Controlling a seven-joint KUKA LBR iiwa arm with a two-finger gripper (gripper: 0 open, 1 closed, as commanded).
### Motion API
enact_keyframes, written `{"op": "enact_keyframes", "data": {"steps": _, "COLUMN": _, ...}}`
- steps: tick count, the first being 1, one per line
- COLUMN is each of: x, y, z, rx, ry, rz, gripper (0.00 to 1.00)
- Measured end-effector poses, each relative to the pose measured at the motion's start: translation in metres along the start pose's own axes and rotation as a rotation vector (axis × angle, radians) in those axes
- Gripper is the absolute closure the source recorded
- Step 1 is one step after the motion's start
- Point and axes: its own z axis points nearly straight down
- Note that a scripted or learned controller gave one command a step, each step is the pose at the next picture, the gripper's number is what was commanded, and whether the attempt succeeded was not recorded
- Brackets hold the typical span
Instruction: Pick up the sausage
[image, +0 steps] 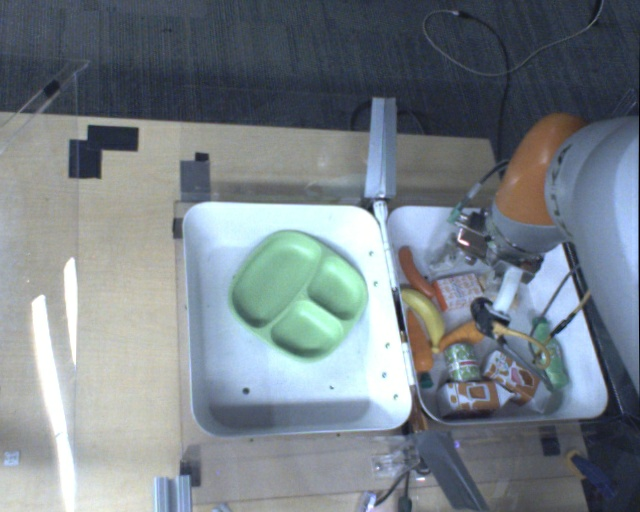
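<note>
Inventory from my remote station; positions are taken from the banana (427, 316), which lies in the right bin (592, 398) near its left wall.

1. Sausage (420, 276): reddish-orange and slightly curved. It lies flat on the bin floor just above the banana in the view, with its lower end at the banana's top end. Nothing covers it, and the gripper is apart from it.
2. Gripper (470, 238): above and right of the banana, hanging over the upper part of the bin below the orange band (530, 175). I cannot tell whether it is released or clenched. I see nothing held in it.
3. White packet (460, 292): just right of the banana. It carries a grid of red print that is too small for me to read.
4. Orange tapered piece (423, 353): directly below the banana, along the same wall.
5. Green can (460, 360): below and right of the banana. Its label is unreadable.
6. Brown carton (470, 398): further below the banana, at the bin's near wall. It has a white panel whose wording is blurred.
7. Second carton (512, 376): right of the can, printed brown and white. I can make out no brand.
8. Green divided plate (298, 292): well left of the banana, in the middle of the left bin (210, 385). It has three compartments and no markings.
</note>
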Motion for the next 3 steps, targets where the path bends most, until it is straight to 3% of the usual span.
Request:
{"op": "enact_keyframes", "data": {"steps": 1, "x": 0.04, "y": 0.043, "z": 0.017, "rx": 0.01, "ry": -0.004, "rz": -0.108, "gripper": 0.0}}
{"op": "enact_keyframes", "data": {"steps": 2, "x": 0.028, "y": 0.023, "z": 0.017, "rx": 0.006, "ry": -0.002, "rz": -0.11, "gripper": 0.0}}
{"op": "enact_keyframes", "data": {"steps": 3, "x": 0.032, "y": 0.028, "z": 0.017, "rx": 0.006, "ry": -0.002, "rz": -0.086, "gripper": 0.0}}
